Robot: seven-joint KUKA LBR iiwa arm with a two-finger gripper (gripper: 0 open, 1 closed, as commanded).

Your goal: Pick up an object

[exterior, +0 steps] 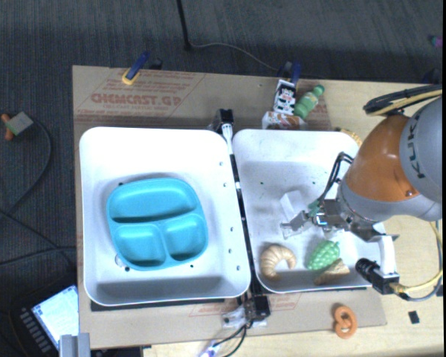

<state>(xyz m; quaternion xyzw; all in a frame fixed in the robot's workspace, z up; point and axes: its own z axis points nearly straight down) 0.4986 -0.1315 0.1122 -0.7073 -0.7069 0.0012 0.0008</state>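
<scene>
In the right bin (260, 151), jaws (301, 222) are seen low; their state cannot be told. The green toy (323, 256) is judged light, bumpy; best taken across its middle.

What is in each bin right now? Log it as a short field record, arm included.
left bin: holds a blue divided tray, three compartments, lying flat
right bin: holds a croissant and a green bumpy object near the front wall, side by side and apart
arm: reaches in from the right, orange band above the wrist, over the right bin
gripper: low over the right bin's middle, behind the croissant; nothing seen between its fingers
outside bins: an orange ring on the bench in front of the right bin
</scene>
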